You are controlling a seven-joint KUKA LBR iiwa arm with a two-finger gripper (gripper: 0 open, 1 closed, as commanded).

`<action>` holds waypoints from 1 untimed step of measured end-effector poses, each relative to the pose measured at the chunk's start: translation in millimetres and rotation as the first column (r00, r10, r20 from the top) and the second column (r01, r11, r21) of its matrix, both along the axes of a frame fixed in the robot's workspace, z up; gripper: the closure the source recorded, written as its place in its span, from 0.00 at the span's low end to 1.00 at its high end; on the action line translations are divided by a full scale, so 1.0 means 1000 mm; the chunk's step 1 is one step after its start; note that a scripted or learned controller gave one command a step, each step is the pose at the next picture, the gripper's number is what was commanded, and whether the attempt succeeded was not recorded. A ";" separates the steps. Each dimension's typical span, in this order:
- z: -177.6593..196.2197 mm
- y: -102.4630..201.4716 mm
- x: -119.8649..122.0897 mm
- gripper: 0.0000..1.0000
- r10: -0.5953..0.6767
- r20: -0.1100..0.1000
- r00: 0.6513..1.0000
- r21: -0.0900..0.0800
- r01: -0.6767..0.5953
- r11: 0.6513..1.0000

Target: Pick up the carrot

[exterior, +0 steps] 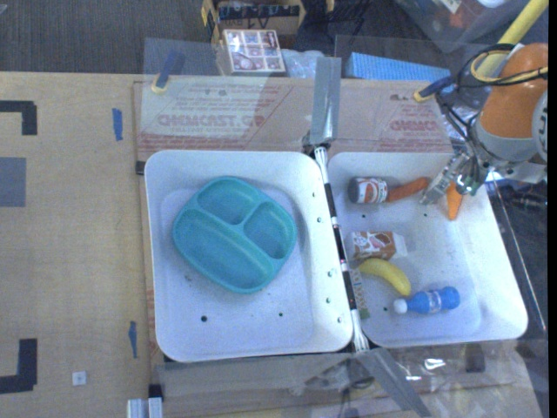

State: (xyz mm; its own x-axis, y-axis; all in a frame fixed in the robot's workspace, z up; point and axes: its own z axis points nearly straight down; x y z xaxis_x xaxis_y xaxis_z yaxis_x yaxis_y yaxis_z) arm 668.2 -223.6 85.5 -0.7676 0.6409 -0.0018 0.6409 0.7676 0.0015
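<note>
In the right bin (500, 259), an orange carrot (454, 204) stands nearly upright with its tip pointing down, close to the far right wall. My gripper (454, 186) is directly over its top end and hides that end. The wrist with its orange band (512, 120) rises to the upper right. A second long orange piece (407, 190) lies flat to the left, touching a red and white can (369, 190). I cannot tell whether the carrot is resting on the bin floor or lifted off it.
The right bin also holds a brown snack packet (376, 245), a banana (386, 276) and a blue bottle (432, 300) toward the front. A teal divided plate (233, 233) sits in the left bin (165, 320). Cables hang beside the wrist.
</note>
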 end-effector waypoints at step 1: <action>0.008 0.000 0.001 1.00 0.000 0.003 1.000 -0.001 0.000 1.000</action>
